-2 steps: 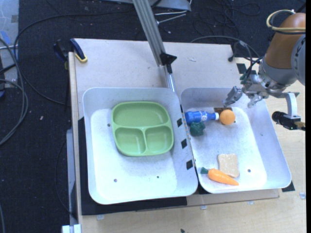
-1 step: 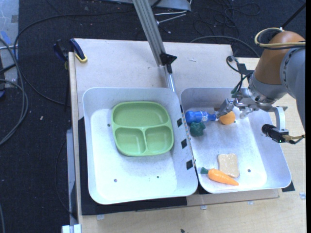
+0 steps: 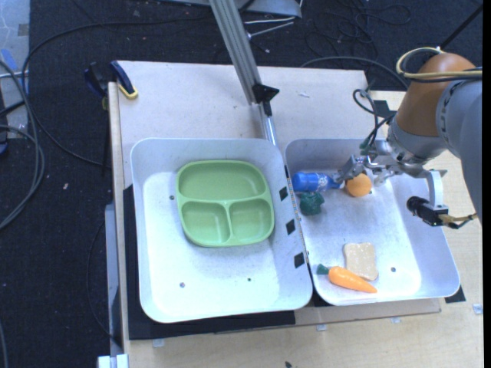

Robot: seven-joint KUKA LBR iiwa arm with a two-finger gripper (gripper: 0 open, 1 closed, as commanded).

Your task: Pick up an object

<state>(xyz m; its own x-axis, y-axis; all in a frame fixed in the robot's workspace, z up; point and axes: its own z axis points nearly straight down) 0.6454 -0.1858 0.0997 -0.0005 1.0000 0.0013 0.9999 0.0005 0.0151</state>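
Observation:
In the right bin (image 3: 430, 271), my gripper (image 3: 363, 169) hovers near the back, directly over a small orange ball (image 3: 358, 187) that touches or sits just under its tip. A blue bottle (image 3: 310, 180) lies on its side to the left of the gripper, with a dark green toy (image 3: 311, 203) in front of it. Close to the bin's front edge lie a tan bread slice (image 3: 360, 261) and a carrot (image 3: 351, 280).
The left bin (image 3: 153, 282) holds a light green divided plate (image 3: 226, 203). A metal pole (image 3: 238, 41) slants in from the top to the divider between the bins. A black clamp with cable (image 3: 428, 209) hangs off the arm over the right bin's right side.

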